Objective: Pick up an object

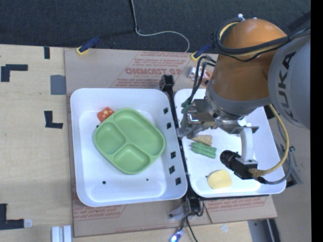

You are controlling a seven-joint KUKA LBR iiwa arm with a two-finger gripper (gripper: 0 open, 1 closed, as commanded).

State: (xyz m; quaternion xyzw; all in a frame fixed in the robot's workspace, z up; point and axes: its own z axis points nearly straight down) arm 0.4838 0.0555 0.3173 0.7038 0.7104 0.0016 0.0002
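Orange-banded arm (252, 59) fills the top right, reaching down over the right bin (262, 185). Gripper (194, 127) sits low at that bin's left wall; can't tell its jaw state. Just beside it: tan wedge (204, 139), then green pod-shaped toy (203, 149) below. Yellow lump (219, 179) near front edge. Left bin (86, 175) holds green divided plate (129, 140), with a red block (105, 114) at the plate's upper left edge.
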